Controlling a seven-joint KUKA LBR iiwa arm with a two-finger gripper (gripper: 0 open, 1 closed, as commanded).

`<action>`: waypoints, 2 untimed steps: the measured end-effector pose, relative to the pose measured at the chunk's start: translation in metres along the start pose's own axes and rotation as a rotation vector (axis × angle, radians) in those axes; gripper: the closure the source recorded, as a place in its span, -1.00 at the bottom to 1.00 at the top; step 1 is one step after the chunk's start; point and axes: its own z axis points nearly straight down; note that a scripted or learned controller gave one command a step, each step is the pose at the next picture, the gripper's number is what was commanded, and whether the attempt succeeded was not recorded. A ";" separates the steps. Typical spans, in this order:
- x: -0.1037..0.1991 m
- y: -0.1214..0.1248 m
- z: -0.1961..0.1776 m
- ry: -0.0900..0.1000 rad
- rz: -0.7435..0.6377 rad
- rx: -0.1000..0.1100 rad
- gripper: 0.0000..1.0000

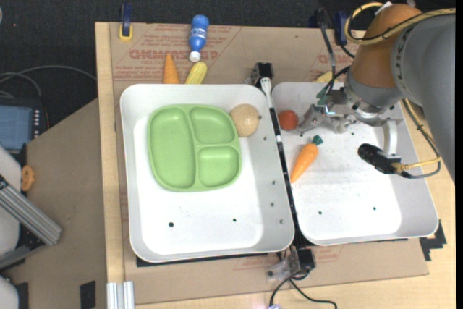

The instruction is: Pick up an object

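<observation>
Two shallow white bins side by side on a brown bench (108,177). In the left bin (145,221): a green divided tray (194,147) and, touching its upper right corner, a beige round object (246,119). In the right bin (362,217): a toy carrot (304,160) lying tilted near the dividing edge, a small red ball (288,119) above it. Grey arm (427,61) with orange band reaching in from the right, gripper (318,121) low over the right bin's upper part, just beside the red ball and above the carrot's green top. Behind the left bin on the bench: a blue-and-white bottle (197,37), a yellow corn cob (196,72), a second orange carrot (170,69).
</observation>
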 end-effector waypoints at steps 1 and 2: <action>0.000 0.000 0.000 0.000 0.000 0.000 -1.00; 0.000 0.000 0.000 0.000 0.000 0.000 -1.00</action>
